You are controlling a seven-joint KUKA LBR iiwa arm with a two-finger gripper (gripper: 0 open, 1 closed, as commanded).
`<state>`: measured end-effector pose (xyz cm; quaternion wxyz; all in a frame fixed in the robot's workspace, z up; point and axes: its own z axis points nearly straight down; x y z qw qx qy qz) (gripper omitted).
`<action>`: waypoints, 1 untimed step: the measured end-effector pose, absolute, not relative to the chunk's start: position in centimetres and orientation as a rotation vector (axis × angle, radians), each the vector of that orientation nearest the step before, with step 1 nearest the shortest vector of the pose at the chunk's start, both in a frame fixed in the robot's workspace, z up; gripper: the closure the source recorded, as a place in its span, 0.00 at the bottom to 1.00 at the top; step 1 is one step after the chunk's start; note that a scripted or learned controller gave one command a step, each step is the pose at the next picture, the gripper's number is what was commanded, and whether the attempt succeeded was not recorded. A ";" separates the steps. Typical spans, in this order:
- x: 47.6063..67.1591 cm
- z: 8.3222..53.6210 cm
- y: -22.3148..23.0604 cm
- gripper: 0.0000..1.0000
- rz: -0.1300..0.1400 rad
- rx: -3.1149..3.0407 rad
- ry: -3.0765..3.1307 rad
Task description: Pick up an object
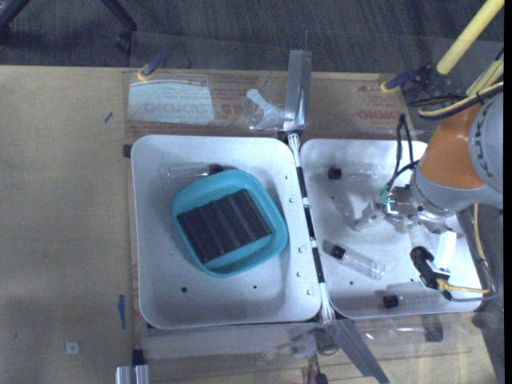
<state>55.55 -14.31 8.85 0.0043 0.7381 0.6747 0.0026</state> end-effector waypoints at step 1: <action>64.4 8.8 -10.1 0.00 0.006 2.373 2.052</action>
